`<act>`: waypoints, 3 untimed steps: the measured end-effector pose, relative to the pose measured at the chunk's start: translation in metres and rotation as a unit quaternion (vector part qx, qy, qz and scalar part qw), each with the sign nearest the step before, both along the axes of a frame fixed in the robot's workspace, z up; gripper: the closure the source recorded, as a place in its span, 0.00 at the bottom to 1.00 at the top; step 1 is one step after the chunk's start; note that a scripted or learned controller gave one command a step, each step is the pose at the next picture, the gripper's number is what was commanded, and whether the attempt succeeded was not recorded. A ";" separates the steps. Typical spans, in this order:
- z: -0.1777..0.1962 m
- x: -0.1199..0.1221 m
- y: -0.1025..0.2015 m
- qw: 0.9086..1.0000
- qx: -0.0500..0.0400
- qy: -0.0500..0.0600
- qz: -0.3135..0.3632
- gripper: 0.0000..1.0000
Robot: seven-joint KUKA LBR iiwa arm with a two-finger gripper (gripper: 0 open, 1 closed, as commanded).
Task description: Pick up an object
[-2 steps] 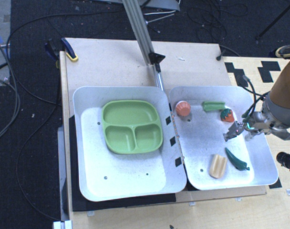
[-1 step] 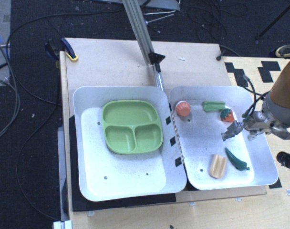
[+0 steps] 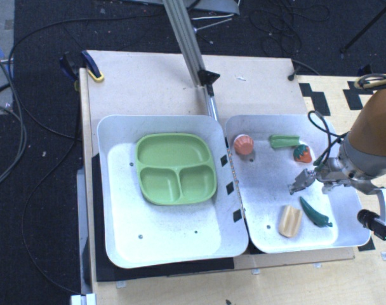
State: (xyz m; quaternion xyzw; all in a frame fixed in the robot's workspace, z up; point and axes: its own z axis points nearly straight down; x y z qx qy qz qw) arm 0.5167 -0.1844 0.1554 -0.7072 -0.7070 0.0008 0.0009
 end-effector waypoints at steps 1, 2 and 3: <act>-0.054 0.001 0.011 1.000 0.001 0.000 0.000 0.00; -0.062 0.002 0.010 1.000 -0.001 -0.002 0.000 0.00; -0.050 0.004 0.009 1.000 -0.003 -0.005 -0.001 1.00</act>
